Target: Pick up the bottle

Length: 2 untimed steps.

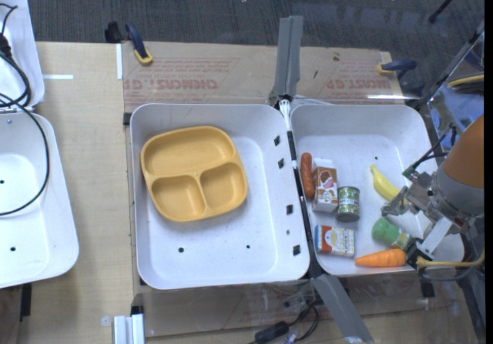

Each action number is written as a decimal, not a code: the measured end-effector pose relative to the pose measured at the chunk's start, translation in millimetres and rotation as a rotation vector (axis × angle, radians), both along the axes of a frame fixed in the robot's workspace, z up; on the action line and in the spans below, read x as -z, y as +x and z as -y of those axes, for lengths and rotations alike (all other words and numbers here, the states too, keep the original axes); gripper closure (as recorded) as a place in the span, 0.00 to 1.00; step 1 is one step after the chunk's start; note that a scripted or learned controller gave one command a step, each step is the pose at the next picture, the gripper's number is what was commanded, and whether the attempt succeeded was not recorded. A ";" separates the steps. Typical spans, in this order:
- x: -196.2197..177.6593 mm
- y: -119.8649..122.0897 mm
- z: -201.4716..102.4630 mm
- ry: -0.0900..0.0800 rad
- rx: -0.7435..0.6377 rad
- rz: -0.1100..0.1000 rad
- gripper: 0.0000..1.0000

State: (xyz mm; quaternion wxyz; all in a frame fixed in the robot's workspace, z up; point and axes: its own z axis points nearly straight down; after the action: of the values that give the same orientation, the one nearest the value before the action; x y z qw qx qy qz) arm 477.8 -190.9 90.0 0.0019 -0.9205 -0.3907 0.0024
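I see the hand at the right side of the frame, low over the right bin. I cannot tell if it is open or closed, because the grey parts blur together there.

The bottle looks to me like the green thing at the lower right of the frame, lying in the right bin. It sits just left of the hand, very near it or touching it. I cannot tell which. Nothing shows it lifted, so I think the pick is not done yet. The hand is in the right spot, and the grab and the lift are what is left.

Close by are a banana above the bottle and a carrot just below it. A green can and two small boxes lie to the left, beside a hot dog. They crowd the bottle, so I think the hand could bump them.

The left bin holds a yellow tray with three parts.

At the top of the frame, brown cardboard lies flat on the surface. It has red letters, upside down from here. I can read something like "CHEMC" on it. The labels on the can and boxes are too small for me to read.
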 end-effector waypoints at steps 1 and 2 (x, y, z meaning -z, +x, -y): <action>2.7 52.6 11.8 0.023 0.114 -0.012 0.00; -5.9 52.3 15.7 0.010 0.111 -0.009 1.00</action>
State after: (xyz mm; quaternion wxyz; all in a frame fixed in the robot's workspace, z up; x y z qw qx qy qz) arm 530.1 -206.6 95.9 0.0084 -0.9407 -0.3391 0.0047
